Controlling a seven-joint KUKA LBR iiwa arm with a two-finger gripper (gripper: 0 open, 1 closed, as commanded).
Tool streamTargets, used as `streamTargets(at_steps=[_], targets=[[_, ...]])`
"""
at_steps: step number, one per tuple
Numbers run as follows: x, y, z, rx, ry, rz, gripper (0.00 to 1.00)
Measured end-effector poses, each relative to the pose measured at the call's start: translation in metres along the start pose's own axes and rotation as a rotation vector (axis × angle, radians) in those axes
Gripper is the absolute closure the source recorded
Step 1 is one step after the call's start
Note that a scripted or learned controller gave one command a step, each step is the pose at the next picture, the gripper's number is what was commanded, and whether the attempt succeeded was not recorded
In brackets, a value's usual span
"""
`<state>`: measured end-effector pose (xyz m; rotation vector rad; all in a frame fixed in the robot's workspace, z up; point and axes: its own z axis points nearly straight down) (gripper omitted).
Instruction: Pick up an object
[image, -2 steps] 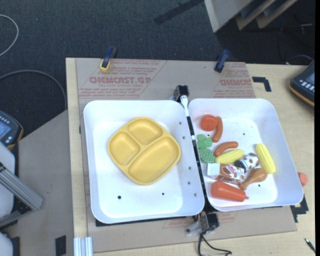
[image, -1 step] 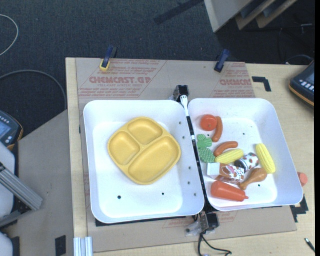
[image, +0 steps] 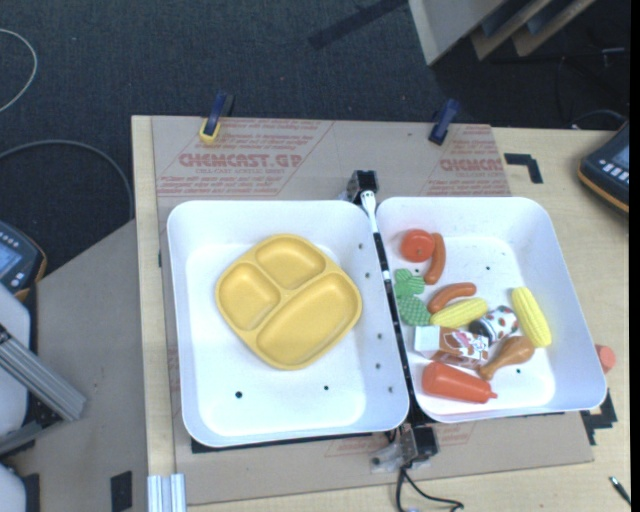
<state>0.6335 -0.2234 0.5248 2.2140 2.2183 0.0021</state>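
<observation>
The right white bin (image: 530, 225) holds several toy foods. A red tomato (image: 417, 243) and a sausage (image: 436, 258) lie near its back left. A green piece (image: 409, 296) sits by the left wall. Another sausage (image: 452, 294), a yellow banana-like piece (image: 458, 313) and a corn cob (image: 530, 315) lie in the middle. A red carrot-like piece (image: 456, 383) and a brown drumstick (image: 508, 354) rest near the front. In the left bin (image: 200, 390) sits a yellow divided plate (image: 289, 299).
Both bins stand on a brown cardboard sheet (image: 300, 155) held by clamps at the back (image: 212, 120). A black divider strip (image: 385, 290) runs between the bins. Grey metal gear (image: 40, 380) sits at the left edge, and a device (image: 610, 170) at the right.
</observation>
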Motion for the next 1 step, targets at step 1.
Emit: streamTargets(at_steps=[1], targets=[[0.0001,0.0348,0.0075,0.000,0.000,0.000,1.00]])
